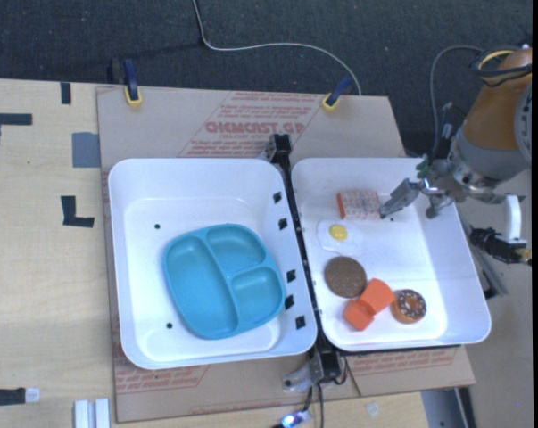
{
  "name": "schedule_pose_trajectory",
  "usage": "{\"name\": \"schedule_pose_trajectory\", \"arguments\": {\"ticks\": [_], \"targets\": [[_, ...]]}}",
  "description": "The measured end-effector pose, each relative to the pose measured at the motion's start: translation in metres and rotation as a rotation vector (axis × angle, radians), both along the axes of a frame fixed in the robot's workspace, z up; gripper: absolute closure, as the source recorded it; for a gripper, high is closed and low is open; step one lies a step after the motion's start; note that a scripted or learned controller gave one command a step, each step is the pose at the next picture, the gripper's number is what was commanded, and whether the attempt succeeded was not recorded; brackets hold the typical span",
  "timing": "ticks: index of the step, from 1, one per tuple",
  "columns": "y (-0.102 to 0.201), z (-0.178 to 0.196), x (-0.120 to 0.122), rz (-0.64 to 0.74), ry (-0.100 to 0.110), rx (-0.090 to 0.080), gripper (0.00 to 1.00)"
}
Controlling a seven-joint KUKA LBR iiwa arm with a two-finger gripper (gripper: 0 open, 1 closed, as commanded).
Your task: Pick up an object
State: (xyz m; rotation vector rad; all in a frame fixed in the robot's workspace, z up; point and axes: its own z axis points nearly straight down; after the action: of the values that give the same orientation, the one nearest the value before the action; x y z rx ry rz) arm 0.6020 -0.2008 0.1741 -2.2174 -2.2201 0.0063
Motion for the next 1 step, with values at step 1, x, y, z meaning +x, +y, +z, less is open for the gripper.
{"name": "schedule_pose_trajectory", "arguments": {"ticks": [1], "targets": [[0.0056, -0.0453, 0.0021, 0.001, 0.0, 0.0, 0.0]]}}
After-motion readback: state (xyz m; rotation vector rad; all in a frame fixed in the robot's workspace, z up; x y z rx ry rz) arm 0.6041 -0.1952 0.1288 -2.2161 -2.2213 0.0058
